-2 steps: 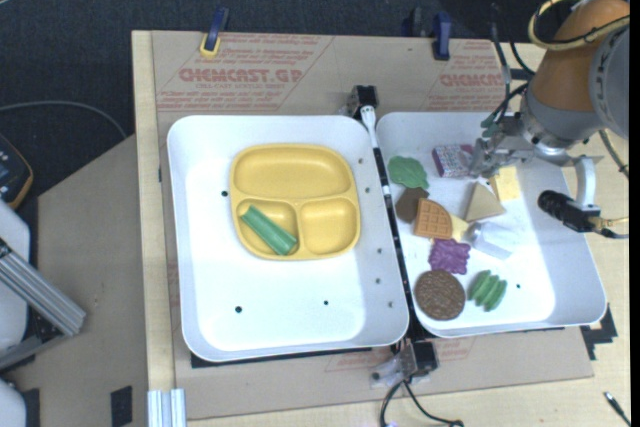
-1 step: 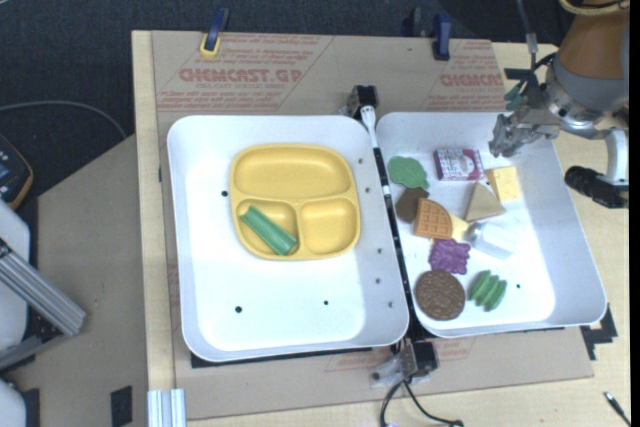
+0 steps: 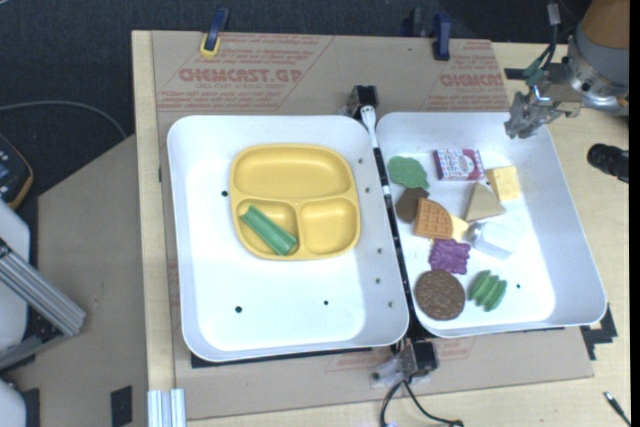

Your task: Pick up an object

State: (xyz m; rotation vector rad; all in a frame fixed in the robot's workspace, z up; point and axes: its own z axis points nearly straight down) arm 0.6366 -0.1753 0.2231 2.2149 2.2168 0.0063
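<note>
The hand [image 3: 522, 120] hangs over the far right corner of the right bin [image 3: 575, 245], at the end of the arm [image 3: 600, 65] that comes in from the right; it looks empty, with nothing showing between its tips, but whether they are apart or together cannot be told from this slant. The toy food sits crowded in the middle of that bin: a green leaf shape [image 3: 407, 171], a pink packet [image 3: 458, 164], a yellow cheese block [image 3: 503, 183], a tan wedge [image 3: 484, 204], a waffle [image 3: 435, 218], a purple piece [image 3: 449, 256], a brown cookie [image 3: 439, 295] and a green pod piece [image 3: 488, 289]. The left bin [image 3: 200, 295] holds a yellow divided plate [image 3: 295, 177] with a green stick [image 3: 268, 229] in its near-left compartment. To do the pick well, a piece with free space around it seems the better target: the pink packet or the cheese block are nearest the hand and lie at the edge of the cluster, while the waffle and wedge touch their neighbours and could drag them. The hand should probably come straight down, centred on the piece, with its tips straddling the narrow side, and clear the bin's rim on the way.
</note>
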